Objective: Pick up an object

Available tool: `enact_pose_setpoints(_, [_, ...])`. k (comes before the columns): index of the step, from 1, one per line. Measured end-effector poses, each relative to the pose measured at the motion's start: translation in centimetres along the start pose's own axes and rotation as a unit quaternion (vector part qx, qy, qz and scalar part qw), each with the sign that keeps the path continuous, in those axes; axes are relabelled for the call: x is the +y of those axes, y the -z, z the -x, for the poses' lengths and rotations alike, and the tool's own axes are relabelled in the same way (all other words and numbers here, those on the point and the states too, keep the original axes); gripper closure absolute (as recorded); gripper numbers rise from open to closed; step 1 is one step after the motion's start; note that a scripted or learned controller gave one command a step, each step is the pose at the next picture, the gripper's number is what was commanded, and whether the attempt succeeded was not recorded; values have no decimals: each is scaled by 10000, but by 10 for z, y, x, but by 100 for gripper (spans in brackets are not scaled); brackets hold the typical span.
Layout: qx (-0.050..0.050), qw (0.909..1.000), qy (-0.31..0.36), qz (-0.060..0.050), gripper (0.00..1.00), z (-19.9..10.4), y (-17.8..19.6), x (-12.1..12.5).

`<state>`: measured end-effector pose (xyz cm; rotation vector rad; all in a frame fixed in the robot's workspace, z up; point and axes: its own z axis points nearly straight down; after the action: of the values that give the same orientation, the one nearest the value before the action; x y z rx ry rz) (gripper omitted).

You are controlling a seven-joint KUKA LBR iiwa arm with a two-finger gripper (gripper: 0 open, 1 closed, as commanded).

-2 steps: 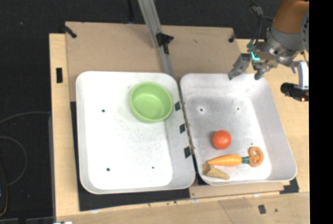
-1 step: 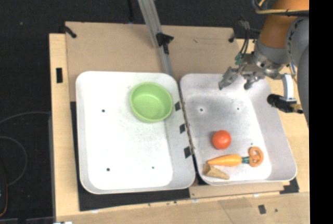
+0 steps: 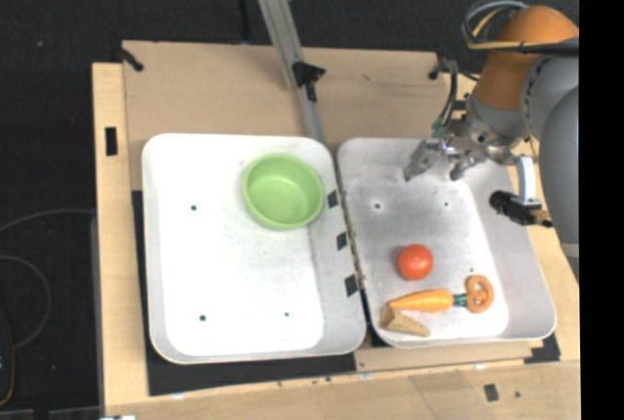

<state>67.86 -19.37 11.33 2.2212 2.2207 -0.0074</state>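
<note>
My gripper (image 3: 435, 167) hangs open over the far end of the right bin (image 3: 390, 184), with nothing between its fingers. Well in front of it a red tomato (image 3: 415, 261) lies in the bin's middle. Nearer the front edge lie an orange carrot (image 3: 423, 301), a tan wedge of bread (image 3: 404, 322) and a small orange pretzel-like ring (image 3: 479, 292). A green bowl (image 3: 283, 192) sits in the far right part of the left bin (image 3: 195, 311).
A grey metal pole (image 3: 278, 19) slants up from between the bins at the back. Bare wooden bench (image 3: 224, 87) runs behind both bins. The arm's grey body (image 3: 556, 145) stands along the right bin's right side.
</note>
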Motion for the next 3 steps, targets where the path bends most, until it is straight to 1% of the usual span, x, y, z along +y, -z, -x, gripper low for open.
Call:
enact_pose_setpoints(1, [-1, 10000, 3, 10, 0, 2, -12, 0])
enact_pose_setpoints(2, [-18, 10000, 18, 25, 100, 3, 0, 1])
enact_pose_setpoints(3, [6, 10000, 2, 49, 100, 4, 48, -4])
